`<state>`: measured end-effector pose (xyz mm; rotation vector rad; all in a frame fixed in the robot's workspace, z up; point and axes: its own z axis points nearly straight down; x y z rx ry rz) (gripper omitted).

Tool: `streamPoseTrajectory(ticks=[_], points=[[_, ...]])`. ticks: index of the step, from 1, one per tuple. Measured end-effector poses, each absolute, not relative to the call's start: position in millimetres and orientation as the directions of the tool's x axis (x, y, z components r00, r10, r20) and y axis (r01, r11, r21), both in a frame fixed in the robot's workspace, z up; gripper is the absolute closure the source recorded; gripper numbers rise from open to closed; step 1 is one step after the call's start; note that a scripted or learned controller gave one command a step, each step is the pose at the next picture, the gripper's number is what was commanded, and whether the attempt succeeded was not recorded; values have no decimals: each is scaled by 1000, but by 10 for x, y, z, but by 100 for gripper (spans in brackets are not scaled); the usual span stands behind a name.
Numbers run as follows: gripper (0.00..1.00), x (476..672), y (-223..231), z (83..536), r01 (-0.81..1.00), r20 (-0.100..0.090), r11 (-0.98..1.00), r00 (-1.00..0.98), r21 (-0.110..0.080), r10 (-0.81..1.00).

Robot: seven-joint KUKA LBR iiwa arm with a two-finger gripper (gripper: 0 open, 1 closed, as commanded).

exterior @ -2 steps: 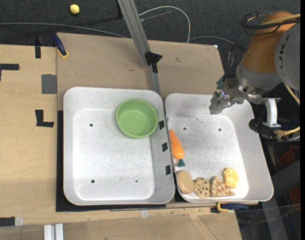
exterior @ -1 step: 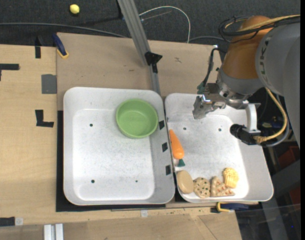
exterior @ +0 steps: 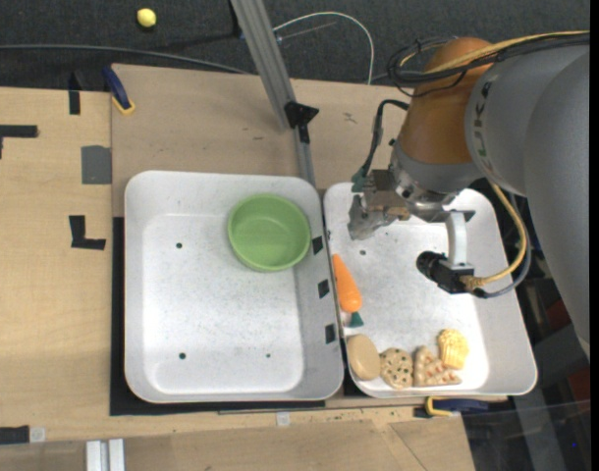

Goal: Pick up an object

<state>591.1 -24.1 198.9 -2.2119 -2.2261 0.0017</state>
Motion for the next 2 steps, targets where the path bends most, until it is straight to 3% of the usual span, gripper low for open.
streamPoseTrajectory(ticks=[2], points=[[100, 5760, 848, 1970, 1000, 2, 8, -8, -2, 1000]])
